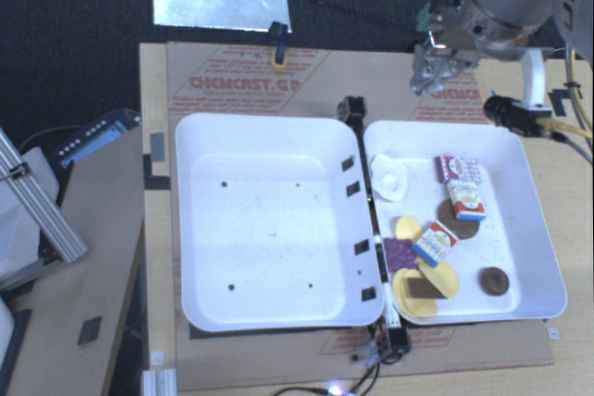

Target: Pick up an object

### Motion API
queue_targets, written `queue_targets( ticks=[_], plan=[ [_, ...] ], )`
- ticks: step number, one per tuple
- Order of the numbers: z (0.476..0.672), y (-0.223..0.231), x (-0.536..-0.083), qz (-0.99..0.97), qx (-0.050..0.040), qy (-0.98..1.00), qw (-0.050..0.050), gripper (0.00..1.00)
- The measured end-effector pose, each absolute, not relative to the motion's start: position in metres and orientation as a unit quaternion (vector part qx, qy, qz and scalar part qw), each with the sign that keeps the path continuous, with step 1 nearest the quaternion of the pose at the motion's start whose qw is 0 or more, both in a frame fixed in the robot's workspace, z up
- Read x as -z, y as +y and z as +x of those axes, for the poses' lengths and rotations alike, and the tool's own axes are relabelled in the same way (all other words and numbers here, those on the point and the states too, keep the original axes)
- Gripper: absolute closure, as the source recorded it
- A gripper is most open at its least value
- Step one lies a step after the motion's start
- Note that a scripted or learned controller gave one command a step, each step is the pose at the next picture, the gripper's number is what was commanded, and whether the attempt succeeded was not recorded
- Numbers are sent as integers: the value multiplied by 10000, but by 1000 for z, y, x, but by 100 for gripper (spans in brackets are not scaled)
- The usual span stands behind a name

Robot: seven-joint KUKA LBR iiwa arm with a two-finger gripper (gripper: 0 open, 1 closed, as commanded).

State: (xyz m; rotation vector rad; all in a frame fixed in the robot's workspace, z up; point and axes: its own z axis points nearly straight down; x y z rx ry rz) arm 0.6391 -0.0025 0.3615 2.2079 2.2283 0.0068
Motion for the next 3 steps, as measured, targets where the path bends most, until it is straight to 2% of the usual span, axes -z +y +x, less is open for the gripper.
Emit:
queue_targets(
  ticks=[3],
  plan=[
    [641, -2, -395, 6988, -42, 7153, 59, 100]
  ],
)
